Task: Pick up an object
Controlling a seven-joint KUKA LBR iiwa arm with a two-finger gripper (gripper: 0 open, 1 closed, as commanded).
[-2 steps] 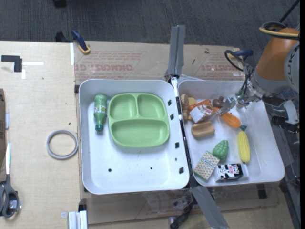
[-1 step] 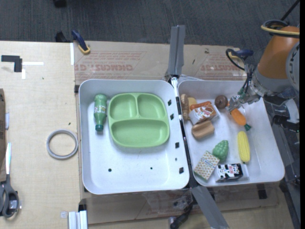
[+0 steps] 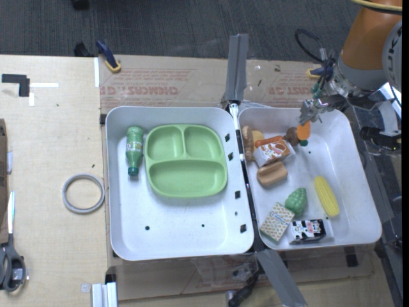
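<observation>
You faced a tabletop (image 3: 51, 139) carrying two shallow white bins side by side. The left bin (image 3: 121, 235) held the largest item, a green divided plate (image 3: 185, 162), at its centre, with a green bottle (image 3: 133, 149) lying along the plate's 9 o'clock edge. The right bin (image 3: 358, 171) held the loose clutter, so judge it the working bin for this pick.

The arm (image 3: 374, 37) reached in from 3 o'clock and ended at the right bin's 12 o'clock rim. Its gripper (image 3: 311, 110) hung just above a small orange piece (image 3: 303, 131). Treat that piece as the likely target, since it lay nearest the tool. Whether the gripper was released, clenched or grasping cannot be told, so do not log a hold.

Other candidates lay in the right bin:
- an orange-and-white packet (image 3: 273, 151) and a brown bun (image 3: 271, 174) toward 9 o'clock;
- a yellow corn cob (image 3: 327, 197) toward 4 o'clock;
- a green lump (image 3: 296, 200), a patterned packet (image 3: 276, 221) and a black-and-white carton (image 3: 308, 230) toward 6 o'clock.
</observation>
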